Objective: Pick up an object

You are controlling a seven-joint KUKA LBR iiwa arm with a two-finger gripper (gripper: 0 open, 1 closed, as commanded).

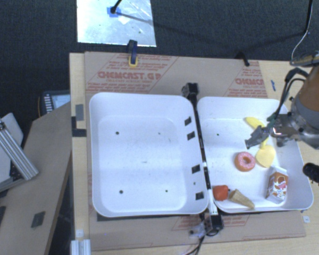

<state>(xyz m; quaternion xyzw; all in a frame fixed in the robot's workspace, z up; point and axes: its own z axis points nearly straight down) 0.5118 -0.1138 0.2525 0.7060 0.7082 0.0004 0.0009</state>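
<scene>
Hovering in the right bin [303, 195], the end effector [259, 137] (finger spread indiscernible) grips nothing visible.

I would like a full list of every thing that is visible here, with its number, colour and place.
bins: 2, white, side by side on the bench
doughnut: 1, pink, middle of the right bin
yellow pieces: 2, yellow, right bin, one beside the doughnut, one further back
carton: 1, white and brown, near right corner of the right bin
cone: 1, tan, near edge of the right bin
red piece: 1, red-orange, right bin, next to the cone
board: 1, brown with red print, under the bins
metal sheet: 1, silver, on the floor behind the bench
gripper: 1, grey, over the right bin, above the yellow pieces
</scene>
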